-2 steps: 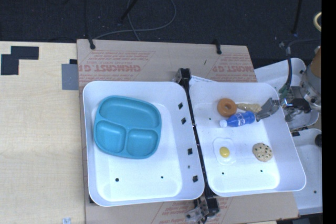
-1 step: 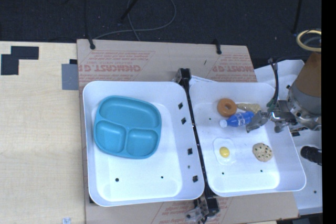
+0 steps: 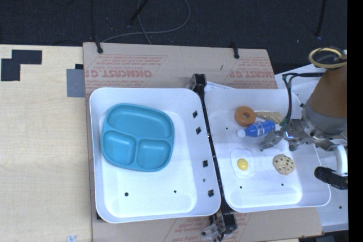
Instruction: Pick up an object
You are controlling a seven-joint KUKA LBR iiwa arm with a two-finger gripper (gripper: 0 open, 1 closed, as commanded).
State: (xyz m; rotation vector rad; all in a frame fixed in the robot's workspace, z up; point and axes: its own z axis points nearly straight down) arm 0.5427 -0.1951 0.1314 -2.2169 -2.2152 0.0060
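Gripper (image 3: 276, 141) low in right bin (image 3: 317, 201), finger state can't be told, amid blue bottle (image 3: 256, 130), donut (image 3: 245, 116), cookie (image 3: 283, 164) & fried egg (image 3: 243, 165) — risk, by my reading: objs. crowd close, so closing may nudge bottle aside or catch nothing.

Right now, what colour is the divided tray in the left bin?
Light blue. The divided tray, with three compartments, shows plainly in the camera view against the white left bin.
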